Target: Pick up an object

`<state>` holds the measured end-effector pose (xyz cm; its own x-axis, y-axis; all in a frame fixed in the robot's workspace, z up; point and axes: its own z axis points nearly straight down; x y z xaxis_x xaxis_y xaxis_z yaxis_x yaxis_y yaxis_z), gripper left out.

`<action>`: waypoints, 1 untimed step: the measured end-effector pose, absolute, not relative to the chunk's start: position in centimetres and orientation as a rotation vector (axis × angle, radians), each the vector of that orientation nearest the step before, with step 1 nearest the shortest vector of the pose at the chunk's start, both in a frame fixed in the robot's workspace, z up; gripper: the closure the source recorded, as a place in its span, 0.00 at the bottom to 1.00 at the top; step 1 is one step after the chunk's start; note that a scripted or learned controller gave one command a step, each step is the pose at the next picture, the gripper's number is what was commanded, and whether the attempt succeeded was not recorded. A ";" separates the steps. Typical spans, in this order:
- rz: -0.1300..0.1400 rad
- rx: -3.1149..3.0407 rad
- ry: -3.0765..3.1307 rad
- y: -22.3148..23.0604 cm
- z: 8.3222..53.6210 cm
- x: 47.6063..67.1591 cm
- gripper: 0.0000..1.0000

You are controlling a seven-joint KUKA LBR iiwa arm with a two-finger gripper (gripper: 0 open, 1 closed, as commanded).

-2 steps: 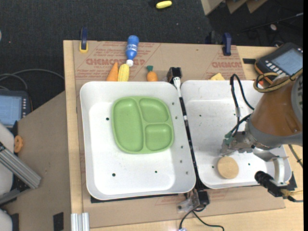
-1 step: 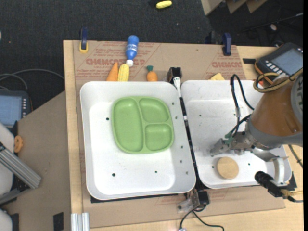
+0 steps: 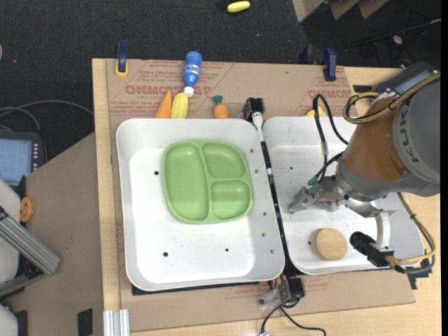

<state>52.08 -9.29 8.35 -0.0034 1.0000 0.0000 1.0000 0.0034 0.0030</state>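
The hand (image 3: pixel 302 200), grip state unclear, hovers above the tan ball (image 3: pixel 330 244) near the right bin's (image 3: pixel 294 152) front rim.

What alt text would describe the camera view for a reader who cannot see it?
A grey-and-orange robot arm reaches from the right, its pincer low in the right bin, above a round tan object. The left bin holds a green divided plate.
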 end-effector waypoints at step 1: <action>0.010 2.211 2.214 -11.6 16.4 58.2 0.00</action>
<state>58.20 -11.56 16.35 -0.0017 1.0000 -0.0046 0.9999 0.0018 0.0133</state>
